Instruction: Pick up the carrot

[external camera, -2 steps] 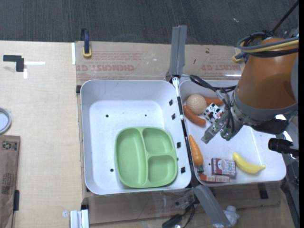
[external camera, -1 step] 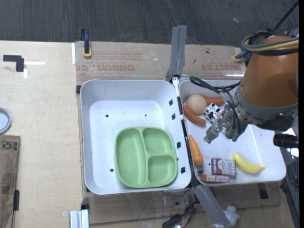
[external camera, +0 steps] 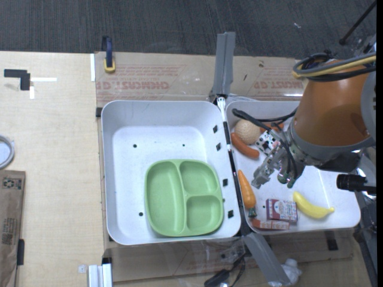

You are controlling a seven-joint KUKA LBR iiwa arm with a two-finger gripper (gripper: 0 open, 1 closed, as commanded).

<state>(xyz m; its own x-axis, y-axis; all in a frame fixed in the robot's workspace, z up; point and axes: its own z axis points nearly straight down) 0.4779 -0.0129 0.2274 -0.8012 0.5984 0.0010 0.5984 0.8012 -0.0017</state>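
Glossy orange arm (external camera: pixel 335 109) overhangs the right bin (external camera: pixel 344 217), metal fingers (external camera: pixel 263 175) indistinct beside the tapered carrot (external camera: pixel 246 190).

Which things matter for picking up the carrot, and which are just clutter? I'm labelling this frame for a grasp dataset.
Job: carrot, gripper above the right bin.

Lying about: banana, red carton, green divided plate in the left bin, orange sausage-shaped item.
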